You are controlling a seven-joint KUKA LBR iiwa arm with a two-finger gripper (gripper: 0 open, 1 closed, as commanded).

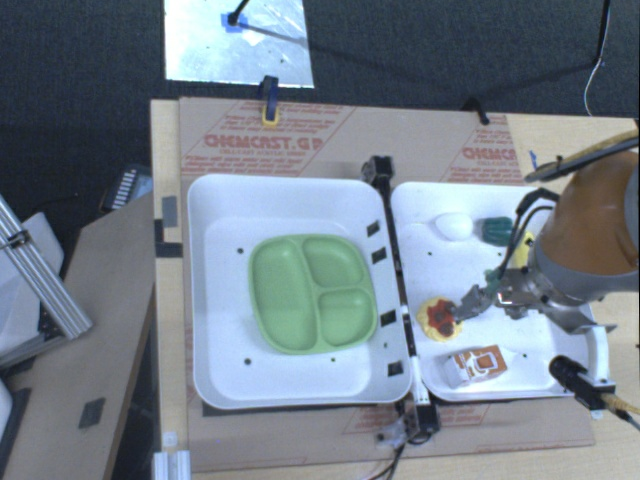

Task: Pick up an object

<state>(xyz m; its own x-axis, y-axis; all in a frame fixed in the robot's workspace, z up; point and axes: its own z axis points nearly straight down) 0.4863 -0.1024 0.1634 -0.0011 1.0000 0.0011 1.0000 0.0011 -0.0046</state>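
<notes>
A: Start at the left. What's there?

B: The left bin (215,268) holds a green plate (308,293) with three compartments, lying near the bin's middle, white floor bare all round it. A black divider (392,268) separates it from the right bin (420,208).

A: And the right bin?

B: A red and yellow toy (438,316) sits close to the divider. The claw (468,308) comes in from 3 o'clock and its tip is right at the toy's 3 o'clock side, touching or nearly so. I cannot tell how far its fingers are parted, nor whether anything is between them.

A: What else lies round it?

B: A white and orange box (477,363) at the claw's 5 o'clock, near the bin's front wall. A white egg (453,226) at 12 o'clock, and a green piece (497,231) just beside the egg at 1 o'clock, both by the back wall.

A: Room to move?

B: The toy is hemmed at 9 o'clock by the divider. Bare floor lies between toy and egg. The arm (590,233) covers the bin's right part, over the desk (330,133).
</notes>
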